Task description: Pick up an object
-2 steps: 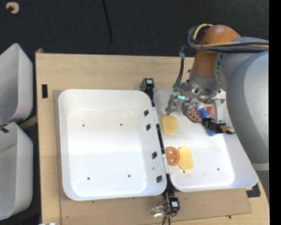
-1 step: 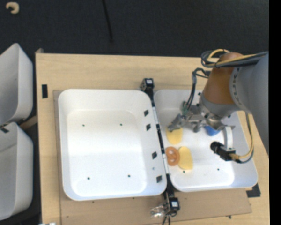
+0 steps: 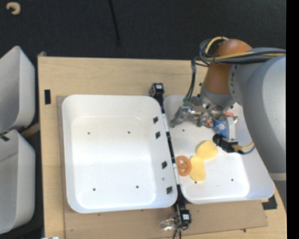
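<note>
The arm is in over the right-hand bin point(image 3: 239, 185), reaching from the right with its orange band point(image 3: 224, 66) up top, and the gripper point(image 3: 192, 114) sits low at the far end of that bin, close to the divider between the two bins. Can I read the fingers? No, the metal parts blur into the white floor, so whether they are apart or together I cannot tell, and nothing shows between them.

The pickings lie nearer the camera in that same bin: a yellow piece point(image 3: 207, 150) mid-bin, a second yellow piece point(image 3: 198, 171) just below it, touching or nearly so, and an orange ring point(image 3: 183, 165) just beside that one, right up against the divider wall. All three are apart from the gripper. The left bin point(image 3: 109, 203) has nothing in play.

So this looks like the approach step, with no grasp made. The next move, by my reckoning, calls for shifting towards the near side to get above one piece; the upper yellow one looks freest, while the ring by the wall leaves a finger little room
</note>
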Motion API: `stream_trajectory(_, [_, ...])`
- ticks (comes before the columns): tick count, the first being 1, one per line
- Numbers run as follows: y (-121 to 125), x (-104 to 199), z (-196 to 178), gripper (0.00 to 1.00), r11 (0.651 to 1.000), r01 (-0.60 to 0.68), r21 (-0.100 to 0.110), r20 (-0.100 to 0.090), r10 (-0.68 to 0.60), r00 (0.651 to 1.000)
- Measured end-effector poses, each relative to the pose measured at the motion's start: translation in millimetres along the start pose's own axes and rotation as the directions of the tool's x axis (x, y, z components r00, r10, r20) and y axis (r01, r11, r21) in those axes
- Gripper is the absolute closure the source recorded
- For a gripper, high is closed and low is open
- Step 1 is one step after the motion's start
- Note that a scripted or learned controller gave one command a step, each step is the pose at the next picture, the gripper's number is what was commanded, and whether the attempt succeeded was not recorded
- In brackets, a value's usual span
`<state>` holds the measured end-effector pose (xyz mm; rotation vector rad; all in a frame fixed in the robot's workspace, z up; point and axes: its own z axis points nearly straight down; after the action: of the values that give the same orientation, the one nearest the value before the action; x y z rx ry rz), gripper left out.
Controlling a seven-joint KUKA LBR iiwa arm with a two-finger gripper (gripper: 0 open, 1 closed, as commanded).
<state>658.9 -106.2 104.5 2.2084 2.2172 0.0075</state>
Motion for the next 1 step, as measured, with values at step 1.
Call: stream_trajectory(1, [-101.4, -9.3, -1.3, 0.0, 1.0, -0.006, 0.001, -0.001, 0.006, 1.0])
